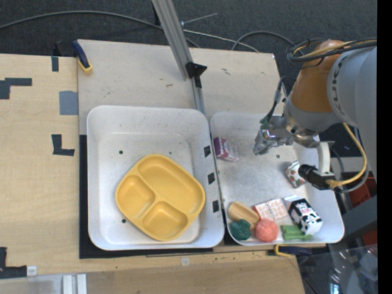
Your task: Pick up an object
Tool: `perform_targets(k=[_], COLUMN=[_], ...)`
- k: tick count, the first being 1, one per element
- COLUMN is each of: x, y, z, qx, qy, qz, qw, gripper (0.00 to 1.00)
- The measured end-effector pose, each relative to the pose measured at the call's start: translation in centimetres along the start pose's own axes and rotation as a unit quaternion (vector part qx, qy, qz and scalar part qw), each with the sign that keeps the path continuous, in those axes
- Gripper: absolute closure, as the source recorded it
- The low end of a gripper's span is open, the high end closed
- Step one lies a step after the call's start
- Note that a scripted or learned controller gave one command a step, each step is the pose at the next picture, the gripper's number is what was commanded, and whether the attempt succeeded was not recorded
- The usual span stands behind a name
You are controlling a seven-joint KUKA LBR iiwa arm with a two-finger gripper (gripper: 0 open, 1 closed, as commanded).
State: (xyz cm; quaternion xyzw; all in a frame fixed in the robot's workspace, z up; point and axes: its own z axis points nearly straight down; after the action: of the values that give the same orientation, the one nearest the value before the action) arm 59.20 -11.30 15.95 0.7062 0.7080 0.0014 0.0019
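Grey arm [343,84] with orange band enters from right of frame, bent down over upper part of right bin [245,124]; gripper [264,144] hangs above bare bin floor, nothing seen between its fingers, and I cannot tell if it is spread or closed.

Bench [37,164] is pale wood, matte, with dark tape marks at left; dark carpet along top of frame with thin cables. Slanted metal pole [174,32] crosses upper middle.

Left bin [98,164], white shallow plastic with scuffs, holds a yellow divided tray [160,196], glossy, three compartments, rounded corners.

Right bin objects, candidates for picking: small pink-purple packet [225,149] at upper left of bin, left of gripper and apart from it. White-and-red small item [295,173] at right wall. Along bottom edge, clustered: tan bun-like piece [243,212], red-white patterned pack [272,209], black-and-white cow toy [305,215], dark green lump [240,229], round orange-red ball [266,230], green flat piece [294,233].
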Motion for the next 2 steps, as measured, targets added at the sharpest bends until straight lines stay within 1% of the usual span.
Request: perform_targets(k=[1,2], x=[0.6,0.7], y=[0.6,0.8], z=[-4.6,-9.9], qx=[0.000,0.000], qy=[0.000,0.000], qz=[0.000,0.000], qw=[1.0000,1.0000], gripper=[1.00,1.00])
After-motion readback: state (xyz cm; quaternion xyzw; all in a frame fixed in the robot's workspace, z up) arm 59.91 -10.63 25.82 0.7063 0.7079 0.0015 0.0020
